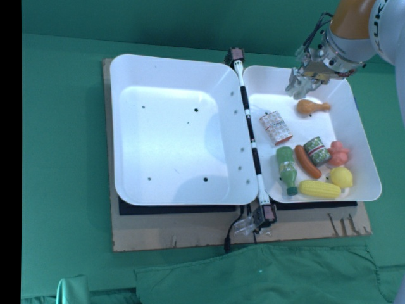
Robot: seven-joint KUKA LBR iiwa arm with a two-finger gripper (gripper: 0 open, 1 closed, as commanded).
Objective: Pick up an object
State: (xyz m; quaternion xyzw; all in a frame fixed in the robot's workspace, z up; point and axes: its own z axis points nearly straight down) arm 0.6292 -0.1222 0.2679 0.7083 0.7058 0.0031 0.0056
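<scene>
Ana: Seven toys sit in the right bin (364, 138), and the left bin (171, 75) has just a few dark specks on its floor. Which step is this?

Ben: The approach, I'd judge. The jaws (297, 87) hang over the far end of the right bin, just beside the drumstick (311, 107), which looks like the target. Nothing sits between the fingers, and I cannot tell how wide they are parted.

Ana: What does the next move call for?

Ben: Probably a small shift toward the drumstick, then a straight drop to straddle its thin bone end or its rounder body.

Ana: How would these things handle?

Ben: All look like smooth moulded plastic. The drumstick is bulbous and tapering, so it may slip. The red-and-white packet (276, 127) lies flat and boxy. The green bottle (286, 170), sausage (307, 161) and corn cob (319, 189) are long and rounded; the small can (316, 151) is cylindrical. The lemon (342, 178) and the pink toy (338, 153) crowd together near the bin's right wall.
</scene>
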